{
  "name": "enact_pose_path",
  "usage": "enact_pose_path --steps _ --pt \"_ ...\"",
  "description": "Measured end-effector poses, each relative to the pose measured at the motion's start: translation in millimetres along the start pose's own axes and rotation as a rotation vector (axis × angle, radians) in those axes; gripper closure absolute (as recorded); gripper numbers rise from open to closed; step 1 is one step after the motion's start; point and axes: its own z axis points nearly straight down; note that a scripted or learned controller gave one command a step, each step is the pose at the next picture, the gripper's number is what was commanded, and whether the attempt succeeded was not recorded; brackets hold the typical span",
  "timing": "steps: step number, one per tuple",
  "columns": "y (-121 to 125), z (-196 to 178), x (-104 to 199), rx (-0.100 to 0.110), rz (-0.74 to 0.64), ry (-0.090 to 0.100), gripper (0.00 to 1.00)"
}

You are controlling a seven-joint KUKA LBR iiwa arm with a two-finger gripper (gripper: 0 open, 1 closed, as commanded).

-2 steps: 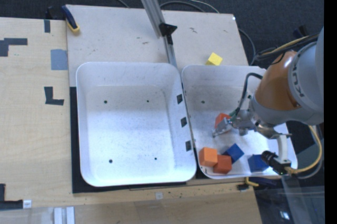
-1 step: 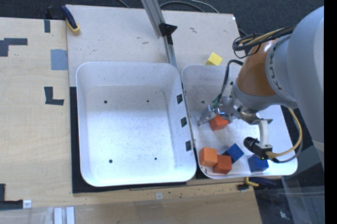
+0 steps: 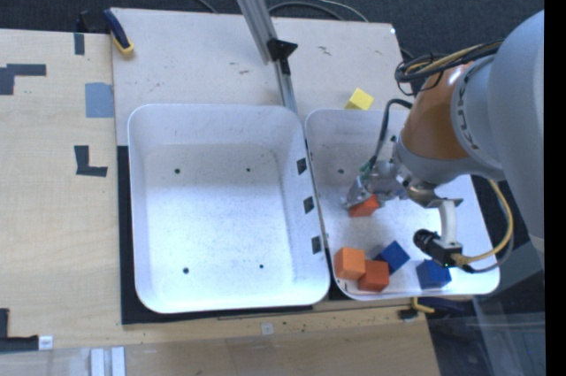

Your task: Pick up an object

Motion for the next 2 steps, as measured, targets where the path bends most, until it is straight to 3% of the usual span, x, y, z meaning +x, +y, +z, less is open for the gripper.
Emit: enact_pose_path --steps 1,2 --pt "61.1 -96.3 75.5 -0.014 -0.006 0.0 1.0" --pt "35.3 -90.4 160.6 -0.001 -0.006 0.001 1.0"
